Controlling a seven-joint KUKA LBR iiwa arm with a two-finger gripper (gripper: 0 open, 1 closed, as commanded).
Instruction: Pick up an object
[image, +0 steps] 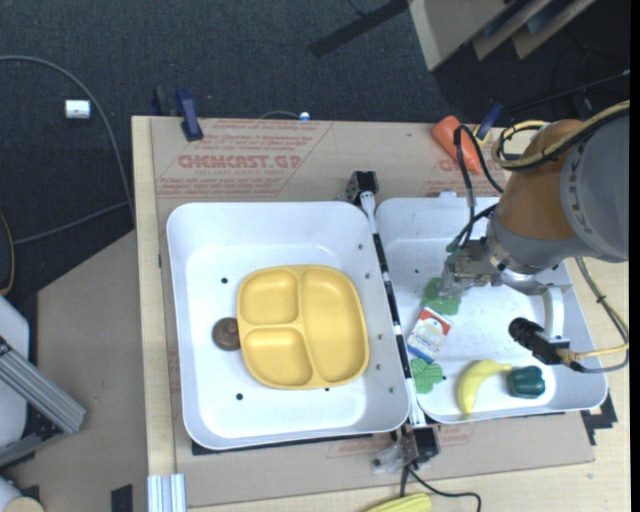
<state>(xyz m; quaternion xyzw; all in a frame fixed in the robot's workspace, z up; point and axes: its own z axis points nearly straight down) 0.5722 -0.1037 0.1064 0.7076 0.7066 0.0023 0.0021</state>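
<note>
A tan worktop (250, 160) with red printed lettering is sitting at the frame's middle over dark carpet (250, 60); a blue clamp (187, 114) is gripping its upper left edge, and a white cable (50, 150) is trailing across the carpet at the upper left.

Two shallow white bins are lying side by side on the worktop; the left bin (200, 400) is holding a yellow divided plate (300, 327) at its centre, with a small brown round object (227, 334) touching the plate's left edge. The right bin (415, 215) is carrying several things toward its lower part: a white and red carton (429, 333) lying near the bin's left wall, a green leafy piece (427, 376) just below it, a yellow banana (476, 384) at lower centre, and a dark green object (525, 381) touching the banana's right end; a pale green item (439, 298) is lying just above the carton.

The grey arm with its orange band (535, 195) is reaching in from the right; the claw (462, 277) is hanging just above the pale green item, partly hiding it, and I cannot tell how it is set. A black fitting (535, 340) is jutting out over the bin's right part.
</note>
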